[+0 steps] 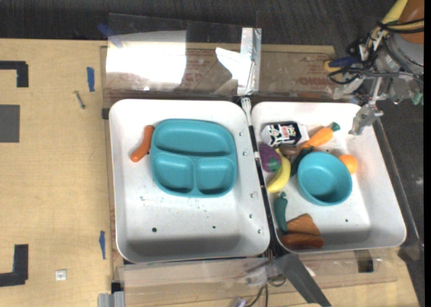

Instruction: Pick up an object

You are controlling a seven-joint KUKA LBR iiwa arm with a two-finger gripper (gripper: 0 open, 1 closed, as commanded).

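Objects for picking: gathered in the right bin [385,221], all nearer than the claw [363,120] and to its left in the camera view

Nearest the front edge of that bin, a brown-and-orange toy [302,229], lying flat, with a dark green piece [279,205] just beside it toward the divider. Next back, a teal bowl [324,178], upright, mouth open to the camera, sitting mid-bin. Touching or nearly touching the bowl's left rim, a yellow banana [280,174], curved along it, and a purple item [269,158] tucked partly under the banana. At the bowl's far right rim, a small orange ball [348,162]. Farther still, a carrot [319,137] lying at a slant, and just beside it a black-and-white box [281,133] by the far wall.

Across the divider in the left bin [175,228]: a teal divided plate [194,157], and an orange sausage [142,144] just off its left edge.

Farthest back, over the right bin's far right corner: claw hanging from the grey arm, closest to the carrot and the orange ball yet clear of both. Cannot tell how far open, nor whether anything is in its grip. Around both bins, pale wooden tabletop [47,164]
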